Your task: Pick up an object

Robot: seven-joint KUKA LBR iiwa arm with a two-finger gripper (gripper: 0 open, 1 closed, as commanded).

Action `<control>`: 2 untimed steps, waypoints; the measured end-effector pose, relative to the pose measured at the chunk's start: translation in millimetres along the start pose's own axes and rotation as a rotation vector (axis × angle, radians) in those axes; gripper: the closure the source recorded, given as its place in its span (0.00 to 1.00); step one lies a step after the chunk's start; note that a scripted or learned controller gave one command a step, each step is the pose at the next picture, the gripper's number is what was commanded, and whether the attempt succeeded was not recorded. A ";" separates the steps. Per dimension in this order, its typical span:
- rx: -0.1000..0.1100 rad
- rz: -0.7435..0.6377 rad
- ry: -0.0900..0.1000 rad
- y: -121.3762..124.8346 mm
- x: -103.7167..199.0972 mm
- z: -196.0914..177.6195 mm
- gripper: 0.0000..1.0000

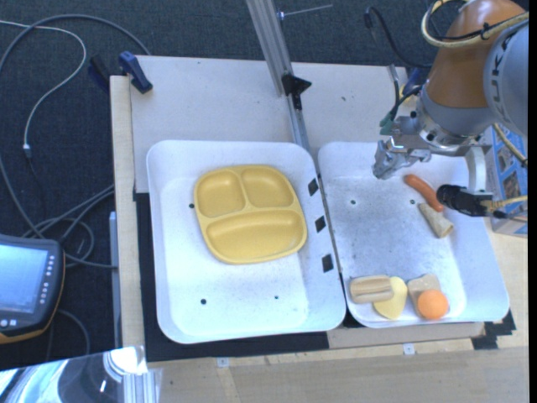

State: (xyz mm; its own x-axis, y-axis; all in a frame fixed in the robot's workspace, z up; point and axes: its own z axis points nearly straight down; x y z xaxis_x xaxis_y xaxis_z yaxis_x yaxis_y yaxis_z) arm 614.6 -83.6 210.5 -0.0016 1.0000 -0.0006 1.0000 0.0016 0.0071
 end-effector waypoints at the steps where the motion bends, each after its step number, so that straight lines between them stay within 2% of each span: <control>1: -0.001 0.000 0.000 1.9 0.3 -54.7 1.00; 2: 0.003 -0.005 0.003 9.6 55.0 -56.9 1.00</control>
State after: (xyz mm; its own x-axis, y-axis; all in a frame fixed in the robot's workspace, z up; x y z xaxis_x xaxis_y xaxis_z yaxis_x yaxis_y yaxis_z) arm 623.7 -28.5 267.4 -0.0070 1.0000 0.0020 1.0000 0.0070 0.0036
